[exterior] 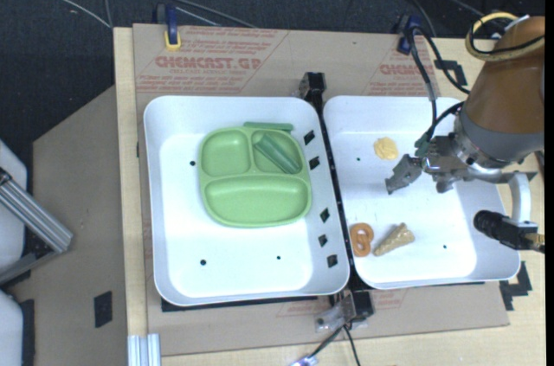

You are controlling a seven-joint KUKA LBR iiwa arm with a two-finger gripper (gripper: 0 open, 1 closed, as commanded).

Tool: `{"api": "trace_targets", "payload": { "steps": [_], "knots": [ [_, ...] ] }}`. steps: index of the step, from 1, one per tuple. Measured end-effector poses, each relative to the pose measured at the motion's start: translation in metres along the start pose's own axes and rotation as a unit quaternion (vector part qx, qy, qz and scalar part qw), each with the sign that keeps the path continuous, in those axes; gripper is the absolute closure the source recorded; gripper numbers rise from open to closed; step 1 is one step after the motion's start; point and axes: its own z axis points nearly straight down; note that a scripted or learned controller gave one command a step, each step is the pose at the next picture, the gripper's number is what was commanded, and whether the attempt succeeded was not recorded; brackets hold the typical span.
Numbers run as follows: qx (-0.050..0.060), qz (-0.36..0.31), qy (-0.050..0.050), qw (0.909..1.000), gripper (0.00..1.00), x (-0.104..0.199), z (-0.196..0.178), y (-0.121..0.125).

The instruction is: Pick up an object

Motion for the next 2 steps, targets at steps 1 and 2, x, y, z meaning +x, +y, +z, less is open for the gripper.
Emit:
{"api": "trace_targets", "payload": {
  "steps": [1, 2],
  "knots": [
    [-0.006, -0.001, -0.001, 1.0, 0.0, 0.0, -0.005, 0.003],
    [-0.003, -0.001, 0.0, 1.0, 0.0, 0.002, 0.037, 0.002]
  ]
}}
